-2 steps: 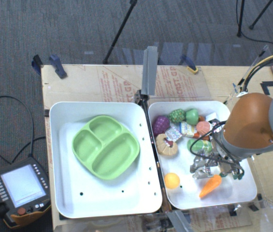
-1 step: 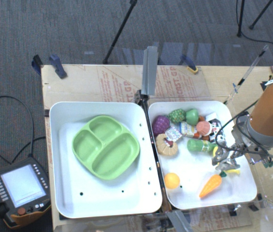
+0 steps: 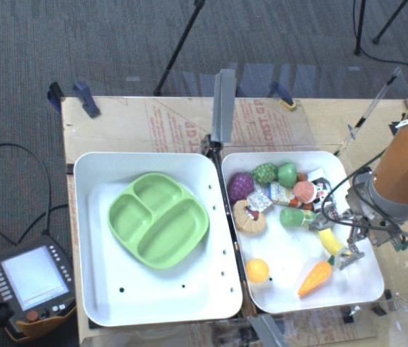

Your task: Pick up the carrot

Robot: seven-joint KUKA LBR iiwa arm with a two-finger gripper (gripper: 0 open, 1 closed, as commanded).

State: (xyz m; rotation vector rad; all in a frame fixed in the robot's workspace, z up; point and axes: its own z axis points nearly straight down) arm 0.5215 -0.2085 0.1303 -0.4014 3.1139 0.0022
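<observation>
- The carrot (image 3: 315, 278) lies in the right bin (image 3: 366, 291), towards its near right corner, tilted so the thick end points up and to the right and the tip points down and to the left. It rests on the bin floor, not lifted.
- The arm comes in from the right, its orange band (image 3: 402, 165) above the wrist, and the claw (image 3: 348, 254) hangs low over the bin, just beside the carrot's thick end.
- From where I stand I cannot tell whether the claw is spread or clenched; the metal parts blur together there. Nothing sits visibly between its tips.
- I'd judge this to be the approach step: the claw is close to the carrot but has not taken it.
- A yellow banana-like piece (image 3: 330, 241) lies just beside the claw, between it and the cluster of toy food further back, among them a green pepper (image 3: 294, 217).
- An orange ball (image 3: 257, 270) sits to the carrot's left, apart from it.
- The left bin (image 3: 92, 194) holds a green divided plate (image 3: 159, 219), well apart from the work.
- The next move, I think, calls for shifting the claw down and left over the carrot's body, lined up across its width, then closing without nudging the yellow piece or pushing the carrot against the bin wall.
</observation>
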